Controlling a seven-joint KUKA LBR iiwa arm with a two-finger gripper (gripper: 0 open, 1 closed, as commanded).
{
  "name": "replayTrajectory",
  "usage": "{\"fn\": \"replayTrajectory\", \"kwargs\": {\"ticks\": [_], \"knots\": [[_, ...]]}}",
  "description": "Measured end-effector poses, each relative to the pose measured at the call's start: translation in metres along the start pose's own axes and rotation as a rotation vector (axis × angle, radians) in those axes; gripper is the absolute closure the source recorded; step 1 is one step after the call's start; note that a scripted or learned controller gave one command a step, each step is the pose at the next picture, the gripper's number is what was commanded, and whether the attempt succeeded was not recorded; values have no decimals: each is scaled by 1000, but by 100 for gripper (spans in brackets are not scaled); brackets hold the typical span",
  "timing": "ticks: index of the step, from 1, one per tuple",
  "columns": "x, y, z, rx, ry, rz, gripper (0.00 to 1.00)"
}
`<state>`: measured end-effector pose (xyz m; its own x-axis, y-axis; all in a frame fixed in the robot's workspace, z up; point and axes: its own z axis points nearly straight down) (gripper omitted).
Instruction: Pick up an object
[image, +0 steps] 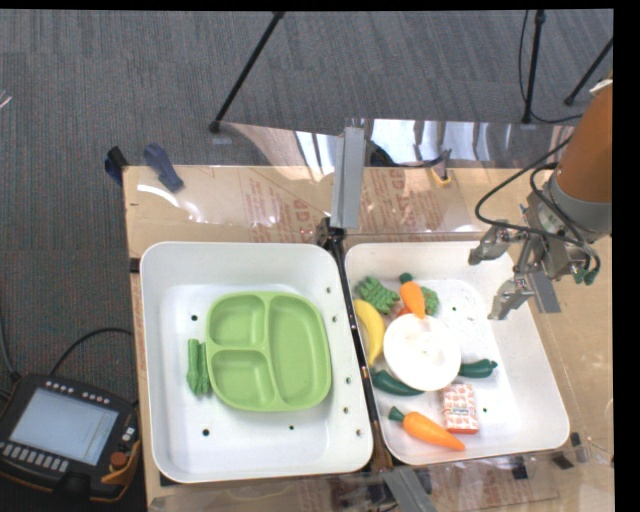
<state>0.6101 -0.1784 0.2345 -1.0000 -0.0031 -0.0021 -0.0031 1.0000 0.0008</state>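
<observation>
White plate lies among toy vegetables in the right bin; the hand hovers above it, fingers spread, grasping nothing.

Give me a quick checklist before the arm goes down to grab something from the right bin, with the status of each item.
1. Claw above the right bin: ok, over its upper right part.
2. Claw holding nothing: ok, nothing seen between the fingers.
3. Finger opening: ok, they look spread.
4. Free target: ok, the lower carrot and small box lie uncovered.
5. Crowded items: not ok, the white plate overlaps the banana and dark green vegetable.
6. Claw directly over a target: not ok, it hangs over bare floor.
</observation>
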Motion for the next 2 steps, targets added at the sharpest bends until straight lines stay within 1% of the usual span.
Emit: {"fn": "replayTrajectory", "kwargs": {"ticks": [1,2], "knots": [[-33,31,139,-3,5,-195,0],[7,75,147,-1,1,-234,0]]}}
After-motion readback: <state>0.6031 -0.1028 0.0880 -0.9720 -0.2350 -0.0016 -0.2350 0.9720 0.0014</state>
